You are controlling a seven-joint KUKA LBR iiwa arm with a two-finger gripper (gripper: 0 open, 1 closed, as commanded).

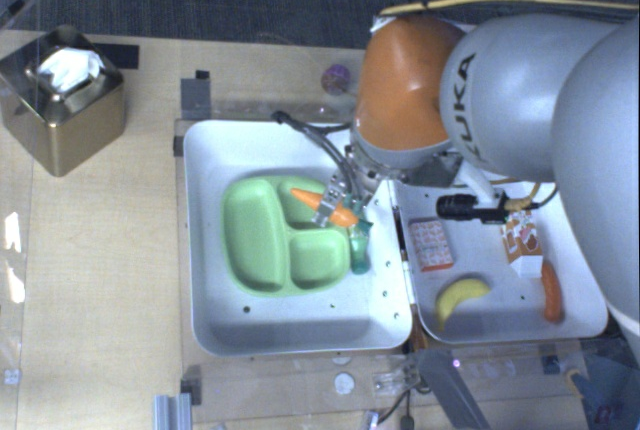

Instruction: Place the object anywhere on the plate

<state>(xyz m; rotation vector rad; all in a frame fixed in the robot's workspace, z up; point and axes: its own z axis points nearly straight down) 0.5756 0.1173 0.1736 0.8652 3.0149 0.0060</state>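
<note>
Nearest, the right bin [590, 318] holds a banana [462, 295]. Farther in, the gripper [341, 200] hangs over the green plate [262, 238] in the left bin [215, 318], seemingly clamped on the toy carrot [322, 204] above an upper compartment. Likely the placing step; next, letting go.

My arm [540, 98] is bulky, rounded and glossy grey, with "KUKA" in dark letters down the casing. A shiny orange band [405, 83] sits above the wrist, over a grey collar. I see a black cylindrical fitting [470, 209] on its underside, and thin cables trailing towards the small metal gripper [340, 198].
</note>
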